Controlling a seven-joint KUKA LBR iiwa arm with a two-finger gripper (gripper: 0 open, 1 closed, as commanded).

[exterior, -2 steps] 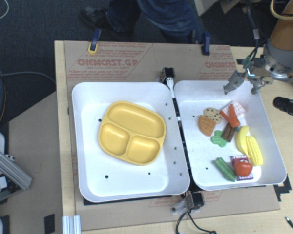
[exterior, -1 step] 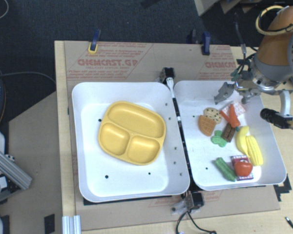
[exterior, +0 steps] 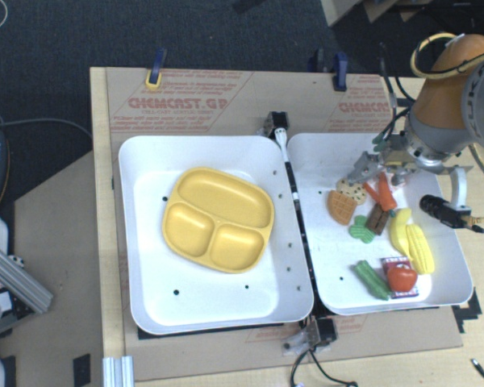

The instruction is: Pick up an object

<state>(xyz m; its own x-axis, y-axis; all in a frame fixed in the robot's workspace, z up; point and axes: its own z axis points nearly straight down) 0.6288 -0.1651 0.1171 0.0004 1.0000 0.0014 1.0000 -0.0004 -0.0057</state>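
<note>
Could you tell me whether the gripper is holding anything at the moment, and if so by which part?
It cannot be told: the gripper sits low over the toys in the right bin, by the carrot.

The arm (exterior: 456,87) is reaching in from the right — its grey wrist, with the orange band above it, is angling down and to the left. The gripper (exterior: 377,170) is hanging low at its end, pointing down — its grey metal parts are spreading outward.

Arm (exterior: 460,87) cut off at right edge.
</note>
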